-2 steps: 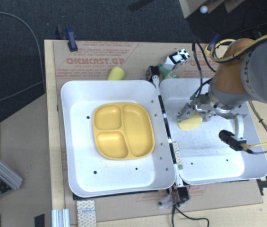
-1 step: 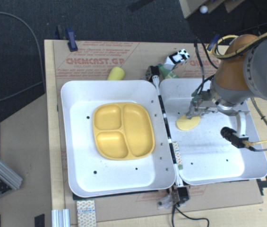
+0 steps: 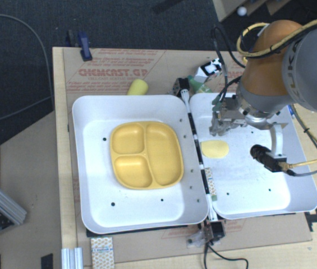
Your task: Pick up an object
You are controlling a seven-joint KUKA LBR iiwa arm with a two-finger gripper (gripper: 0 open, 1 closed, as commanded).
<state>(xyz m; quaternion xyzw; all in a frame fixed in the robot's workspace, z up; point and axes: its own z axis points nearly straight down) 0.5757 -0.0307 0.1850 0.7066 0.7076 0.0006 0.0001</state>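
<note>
The approach step is in hand. The pincer [image 3: 221,126] is poised in the right bin [image 3: 259,198], at its upper left, and whether it is open or closed cannot be told. Nothing is seen gripped. A small yellow piece [image 3: 215,148] lies flat just at 6 o'clock of the pincer, near the bin's left wall. A yellow tray [image 3: 146,154] is seated in the left bin [image 3: 91,150]. A short descent toward 6 o'clock, centred over the piece, is judged to be called for next.

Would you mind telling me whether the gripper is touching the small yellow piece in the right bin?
Apart. The camera view shows bare white bin floor between the gripper and the small yellow piece.
</note>
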